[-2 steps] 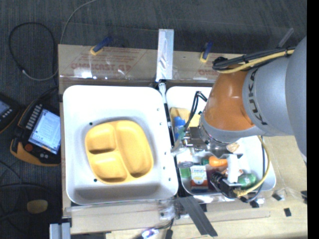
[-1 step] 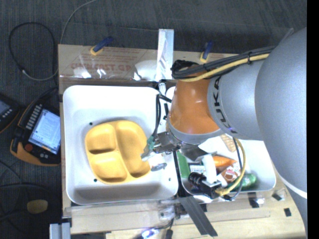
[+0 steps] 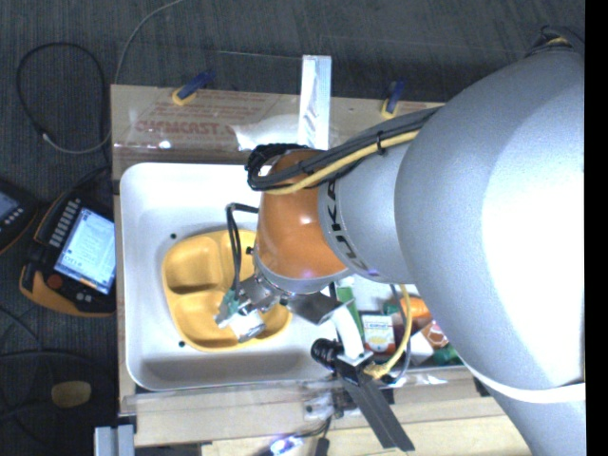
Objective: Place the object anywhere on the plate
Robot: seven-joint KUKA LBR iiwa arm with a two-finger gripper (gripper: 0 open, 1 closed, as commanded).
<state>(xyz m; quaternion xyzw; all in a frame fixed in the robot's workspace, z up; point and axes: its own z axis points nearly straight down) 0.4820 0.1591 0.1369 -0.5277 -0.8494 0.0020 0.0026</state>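
Two shallow white plastic bins [image 3: 142, 255] sit side by side on the table; the left one holds a glossy yellow plate [image 3: 195, 288] with raised dividers. Over the plate's near right edge hangs the pincer [image 3: 237, 319], a small metallic head with a green part, below the arm's smooth orange band [image 3: 290, 236]. Whether the pincer is spread or pinching anything cannot be told. Packaged items [image 3: 380, 331] lie in the right bin, under the bulky grey arm [image 3: 494, 217].
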